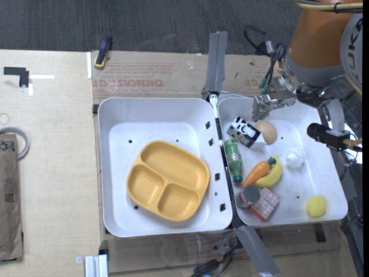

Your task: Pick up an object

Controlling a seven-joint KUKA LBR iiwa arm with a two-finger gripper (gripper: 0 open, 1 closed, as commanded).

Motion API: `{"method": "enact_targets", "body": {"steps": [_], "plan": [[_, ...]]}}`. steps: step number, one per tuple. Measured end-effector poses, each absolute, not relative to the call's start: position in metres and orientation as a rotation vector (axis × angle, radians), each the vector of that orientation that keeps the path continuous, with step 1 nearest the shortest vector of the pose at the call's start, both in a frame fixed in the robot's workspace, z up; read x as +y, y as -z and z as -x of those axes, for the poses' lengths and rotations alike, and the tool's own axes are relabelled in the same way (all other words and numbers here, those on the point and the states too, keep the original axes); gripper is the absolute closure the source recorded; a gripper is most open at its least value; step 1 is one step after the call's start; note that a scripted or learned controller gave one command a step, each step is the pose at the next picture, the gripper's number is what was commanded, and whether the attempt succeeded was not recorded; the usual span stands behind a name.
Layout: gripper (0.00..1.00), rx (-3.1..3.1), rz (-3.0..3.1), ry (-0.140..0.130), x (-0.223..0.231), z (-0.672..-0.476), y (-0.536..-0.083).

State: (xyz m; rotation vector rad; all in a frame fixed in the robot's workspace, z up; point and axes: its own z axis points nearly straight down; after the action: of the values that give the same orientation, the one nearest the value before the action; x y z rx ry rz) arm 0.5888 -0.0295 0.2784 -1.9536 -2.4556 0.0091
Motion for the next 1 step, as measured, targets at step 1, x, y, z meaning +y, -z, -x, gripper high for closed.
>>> {"method": "enact_targets", "body": {"steps": [1], "plan": [[1.00,-2.518,1.872,-0.008,-0.0796,-0.5805,-0.2384]]}}
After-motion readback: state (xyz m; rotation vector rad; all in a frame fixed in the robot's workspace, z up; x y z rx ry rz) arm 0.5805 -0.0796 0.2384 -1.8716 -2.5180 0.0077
